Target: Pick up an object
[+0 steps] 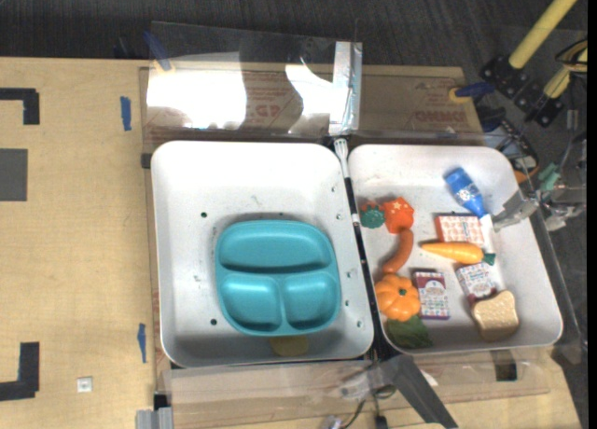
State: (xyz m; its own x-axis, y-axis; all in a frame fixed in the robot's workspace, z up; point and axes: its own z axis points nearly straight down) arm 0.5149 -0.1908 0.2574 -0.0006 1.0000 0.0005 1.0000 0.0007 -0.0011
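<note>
The right white bin (546, 278) holds several toy foods: a blue bottle (465, 190), a red pepper (399, 214), a green piece (372, 217), a brown sausage (399, 250), a yellow-orange carrot (454, 252), an orange pumpkin (398, 297), a slice of bread (494, 313) and three small printed boxes (459, 228) (430, 293) (476, 280). Grey metal parts that look like my gripper (522, 205) hang at this bin's right rim, just right of the blue bottle and above the carrot's tip. Nothing shows between them.
The left white bin (177, 185) bears a teal divided plate (277, 273). A clear plastic sheet (280, 91) lies behind the bins. A yellow pole (552, 15) and cables stand at the upper right. Cardboard covers the bench on the left.
</note>
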